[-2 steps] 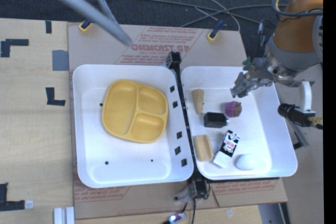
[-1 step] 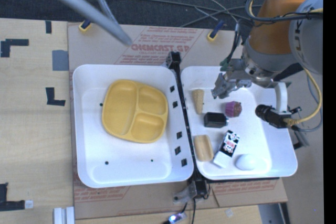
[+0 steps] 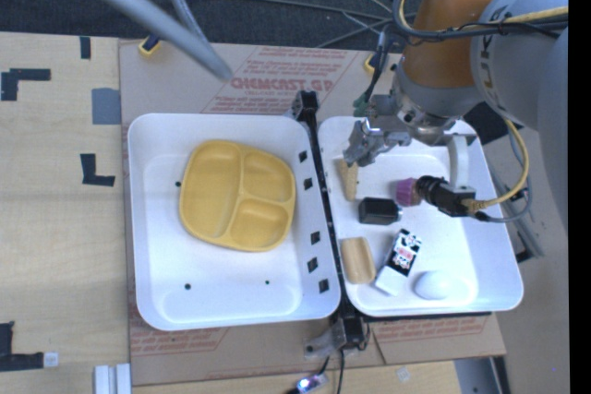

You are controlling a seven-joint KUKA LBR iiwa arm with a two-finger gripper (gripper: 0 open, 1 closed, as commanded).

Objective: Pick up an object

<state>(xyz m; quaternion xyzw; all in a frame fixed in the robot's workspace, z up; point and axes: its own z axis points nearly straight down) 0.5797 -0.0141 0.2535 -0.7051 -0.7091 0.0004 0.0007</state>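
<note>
white egg (image 3: 432,285) lies frontmost; gripper (image 3: 362,149) fingers' spread unclear, above wooden block (image 3: 349,179).

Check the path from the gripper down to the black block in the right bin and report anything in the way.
Nothing visible blocks it. The gripper hangs over the right bin's upper left; the black block lies below it in the picture, with bare floor between. The nearest neighbours, a tan block and purple piece, sit off to either side.

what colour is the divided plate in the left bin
Yellow. The divided plate shows plainly in the camera view, lying in the left bin.
</note>
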